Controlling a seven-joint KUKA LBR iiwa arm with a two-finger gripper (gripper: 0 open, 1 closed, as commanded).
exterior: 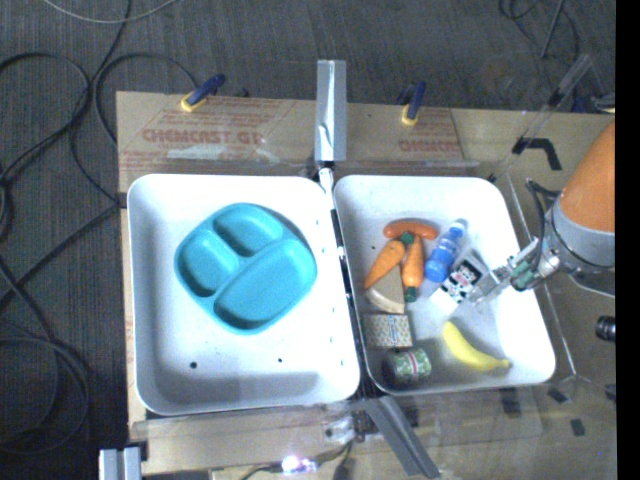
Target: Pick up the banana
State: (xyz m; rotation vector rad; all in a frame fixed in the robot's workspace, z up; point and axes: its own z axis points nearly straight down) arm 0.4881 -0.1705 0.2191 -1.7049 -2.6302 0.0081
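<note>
In the right bin [500, 203], the banana [474, 351] lies near the front wall with bare floor to its right and above it. A can [408, 365] sits close on its left; carrots [398, 260] and a bottle [443, 252] crowd the middle.

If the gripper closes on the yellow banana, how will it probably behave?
The curved yellow banana looks smooth and glossy, so it may slip. It seems a rigid toy, probably light. Lying flat near the right white bin's wall, it might pivot rather than roll.
</note>
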